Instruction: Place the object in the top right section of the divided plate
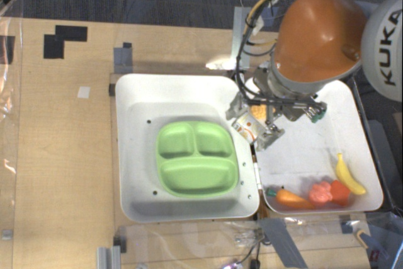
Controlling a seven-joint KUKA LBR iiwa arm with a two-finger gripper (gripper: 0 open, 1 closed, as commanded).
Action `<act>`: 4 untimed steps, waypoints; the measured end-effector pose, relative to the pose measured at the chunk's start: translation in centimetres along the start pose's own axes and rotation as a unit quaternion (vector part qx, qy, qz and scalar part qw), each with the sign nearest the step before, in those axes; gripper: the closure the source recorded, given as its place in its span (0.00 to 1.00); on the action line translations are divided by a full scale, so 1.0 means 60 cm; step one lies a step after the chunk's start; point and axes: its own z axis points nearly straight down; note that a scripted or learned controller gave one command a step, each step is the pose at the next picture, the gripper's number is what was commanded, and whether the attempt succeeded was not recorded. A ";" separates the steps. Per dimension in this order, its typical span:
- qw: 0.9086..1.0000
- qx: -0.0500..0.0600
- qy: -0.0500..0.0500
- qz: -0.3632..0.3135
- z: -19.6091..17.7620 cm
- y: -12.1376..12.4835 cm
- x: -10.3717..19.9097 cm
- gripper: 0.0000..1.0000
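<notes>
A green divided plate [196, 157] lies in the left white bin [135, 135], with two small sections at its far side and one wide section at its near side. Its top right section [213, 142] holds nothing. My gripper [254, 125] hangs over the wall between the two bins, just right of the plate's far right corner. A small white and orange thing [249, 129] shows right at the gripper, and an orange textured patch [257, 112] sits just behind it. The wrist hides how the gripper meets them.
The right bin [302, 160] holds a yellow banana [349, 174], an orange carrot [292, 198], a pink toy [321, 193] and a red-orange piece [340, 189] along its near edge. The arm's orange dome [318, 34] covers that bin's far part.
</notes>
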 end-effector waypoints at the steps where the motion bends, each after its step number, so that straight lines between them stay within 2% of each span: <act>1: 0.995 -0.001 0.000 -0.103 0.109 -0.114 -0.067 1.00; 2: 0.995 0.001 -0.005 -0.100 0.087 -0.114 -0.072 1.00; 3: 0.961 0.000 -0.001 -0.276 0.059 -0.194 -0.092 1.00; 4: 0.935 -0.002 0.001 -0.354 0.110 -0.017 0.017 1.00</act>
